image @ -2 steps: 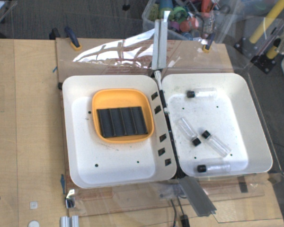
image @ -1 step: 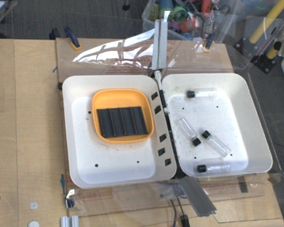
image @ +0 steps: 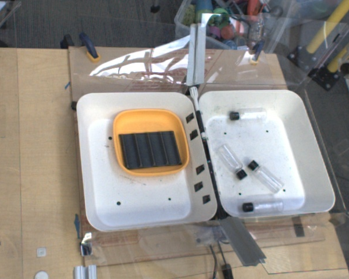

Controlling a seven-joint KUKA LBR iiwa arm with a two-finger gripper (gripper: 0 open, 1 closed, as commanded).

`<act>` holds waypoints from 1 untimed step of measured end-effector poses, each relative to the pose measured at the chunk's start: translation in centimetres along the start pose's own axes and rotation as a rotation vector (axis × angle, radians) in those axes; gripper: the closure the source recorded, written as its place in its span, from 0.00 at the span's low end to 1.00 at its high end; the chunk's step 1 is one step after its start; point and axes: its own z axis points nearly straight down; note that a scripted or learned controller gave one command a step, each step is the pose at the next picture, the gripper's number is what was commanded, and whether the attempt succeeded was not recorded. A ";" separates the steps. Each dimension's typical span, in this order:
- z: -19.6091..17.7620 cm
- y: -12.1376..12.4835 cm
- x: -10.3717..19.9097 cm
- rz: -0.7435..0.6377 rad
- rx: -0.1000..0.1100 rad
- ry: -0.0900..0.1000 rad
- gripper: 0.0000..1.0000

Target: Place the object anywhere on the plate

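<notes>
An orange plate (image: 123,122) with rounded corners lies in the left white bin (image: 104,211), toward its back. A black ribbed rectangular object (image: 150,149) lies flat on the plate, covering most of its middle and front. In the right white bin (image: 294,135) several clear vials with black caps lie scattered: one at the back (image: 248,115), two crossing near the middle (image: 230,158) (image: 265,176), and one by the front wall (image: 263,205).
A row of black clips (image: 198,156) runs along the seam between the bins. An upright metal post (image: 196,51) stands behind the seam. A clear tub of colourful toys (image: 244,7) sits behind the bench. Wooden table surface (image: 29,156) lies to the left.
</notes>
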 end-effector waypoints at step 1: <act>0.0 0.0 -0.3 -0.301 0.002 -0.003 1.00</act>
